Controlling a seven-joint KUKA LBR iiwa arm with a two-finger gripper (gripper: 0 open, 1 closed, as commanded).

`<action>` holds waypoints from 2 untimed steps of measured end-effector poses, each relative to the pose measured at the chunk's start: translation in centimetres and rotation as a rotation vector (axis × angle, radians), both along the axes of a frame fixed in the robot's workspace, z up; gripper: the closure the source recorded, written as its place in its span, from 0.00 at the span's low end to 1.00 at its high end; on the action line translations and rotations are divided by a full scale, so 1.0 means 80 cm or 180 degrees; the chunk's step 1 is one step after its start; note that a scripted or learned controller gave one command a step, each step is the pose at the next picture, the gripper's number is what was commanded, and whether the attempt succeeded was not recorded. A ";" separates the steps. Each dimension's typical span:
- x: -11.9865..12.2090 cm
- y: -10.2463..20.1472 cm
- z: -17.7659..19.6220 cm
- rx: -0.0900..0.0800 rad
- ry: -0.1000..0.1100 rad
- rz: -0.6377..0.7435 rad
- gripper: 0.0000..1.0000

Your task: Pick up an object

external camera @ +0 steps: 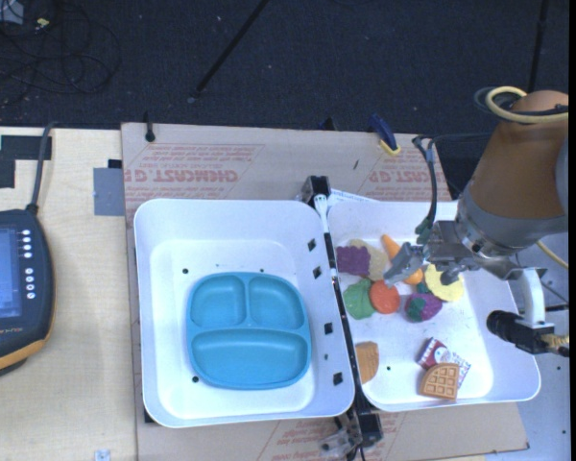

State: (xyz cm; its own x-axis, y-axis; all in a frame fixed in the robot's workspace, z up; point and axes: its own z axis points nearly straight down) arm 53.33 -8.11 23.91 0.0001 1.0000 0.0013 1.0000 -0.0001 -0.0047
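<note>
My gripper [424, 271] hangs low over the right bin [504, 392], above a cluster of toy foods. Its fingers [400, 265] are spread open, and nothing is visibly clamped between them. Under and around it lie an orange carrot [392, 246], a yellow piece [450, 287], a purple piece [423, 306], a red tomato [385, 299], a green piece [358, 300] and purple grapes [353, 257]. The wrist hides part of the yellow piece.
Nearer the front of the right bin lie a brown cookie [367, 360], a waffle [441, 381] and a red-white packet [432, 351]. The left bin [163, 257] holds a blue divided plate [250, 330]. A tablet pendant [8, 281] lies at the far left.
</note>
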 end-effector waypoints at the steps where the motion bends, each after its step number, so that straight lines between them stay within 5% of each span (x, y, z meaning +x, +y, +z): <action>1: 0.016 -0.052 -0.170 -0.0007 -0.0023 -0.0001 0.00; 2: 0.062 -0.004 -0.189 -0.0002 -0.0014 0.0011 0.00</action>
State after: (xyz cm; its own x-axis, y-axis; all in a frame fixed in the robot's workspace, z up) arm 58.25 -8.41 8.80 -0.0032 1.0000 0.0008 1.0000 0.0032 -0.0003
